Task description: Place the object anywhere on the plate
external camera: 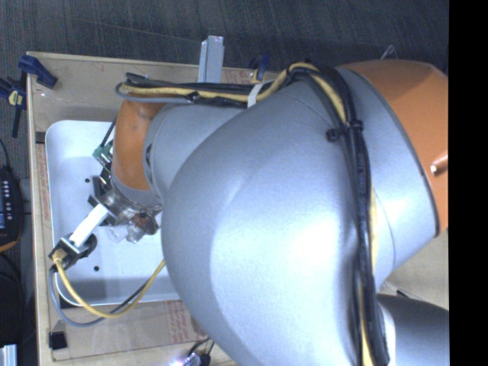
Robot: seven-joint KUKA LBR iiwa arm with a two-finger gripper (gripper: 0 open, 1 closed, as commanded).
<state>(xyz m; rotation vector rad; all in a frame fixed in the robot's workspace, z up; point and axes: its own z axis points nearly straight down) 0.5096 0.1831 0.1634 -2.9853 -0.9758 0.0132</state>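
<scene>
My grey arm (305,227) reaches across from the right and covers most of the scene. Its orange band (130,151) and wrist hang low over the left white bin (65,151). The gripper (122,218) sits at the end of the wrist, close above the bin floor near the bin's middle. A small green-edged object (101,152) peeks out at the left side of the orange band. A pale, glassy bit (131,233) shows just under the gripper; I cannot tell what it is. The arm hides whatever lies beneath it.
A yellow cable (107,305) loops from the wrist across the bin's near floor. A white connector with a black clip (76,244) hangs left of the gripper. Blue clamps (34,69) grip the wooden bench edge at the top left.
</scene>
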